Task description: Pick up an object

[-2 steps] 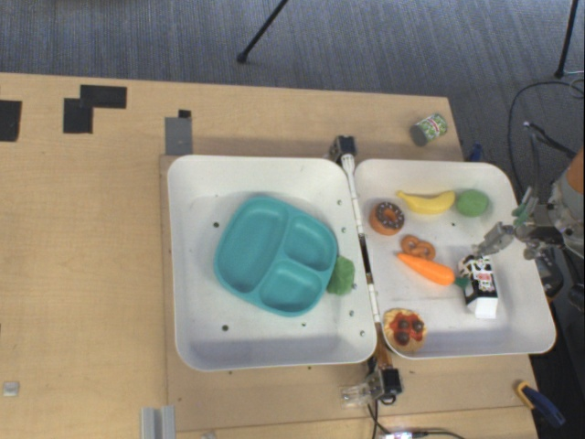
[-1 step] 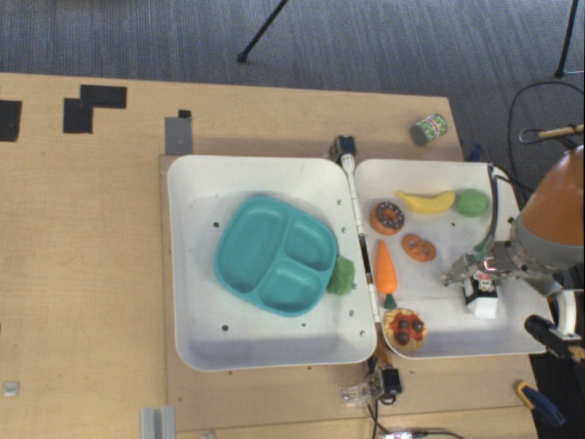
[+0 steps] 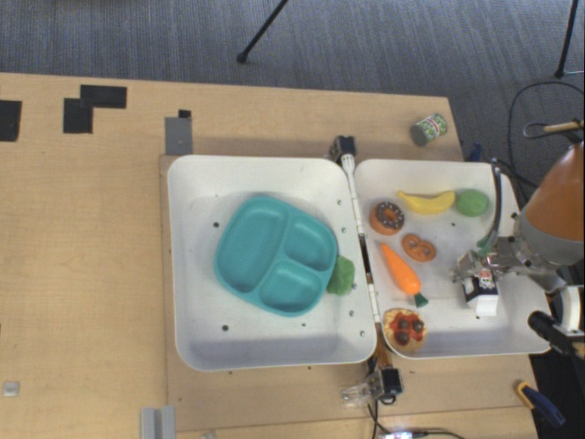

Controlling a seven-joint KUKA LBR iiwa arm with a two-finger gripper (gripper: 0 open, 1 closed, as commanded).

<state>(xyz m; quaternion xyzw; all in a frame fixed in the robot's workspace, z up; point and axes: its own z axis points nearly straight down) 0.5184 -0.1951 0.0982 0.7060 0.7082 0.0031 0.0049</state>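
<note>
The right bin (image 3: 512,340) holds several toy foods: a chocolate donut (image 3: 388,216), a yellow banana (image 3: 427,202), a green round fruit (image 3: 472,202), a brown pretzel (image 3: 419,247), an orange carrot (image 3: 400,270) and a berry tart (image 3: 405,328). My gripper (image 3: 479,284) sits low over the bin's right part, on bare floor to the right of the pretzel and carrot. Nothing shows in its grasp. The arm's orange band (image 3: 554,199) is at the right edge.
The left bin (image 3: 196,337) bears a teal divided plate (image 3: 274,254) with a green leafy toy (image 3: 342,275) at its right side. A small can (image 3: 429,128) lies on the bench behind the right bin. Cables run along the right side.
</note>
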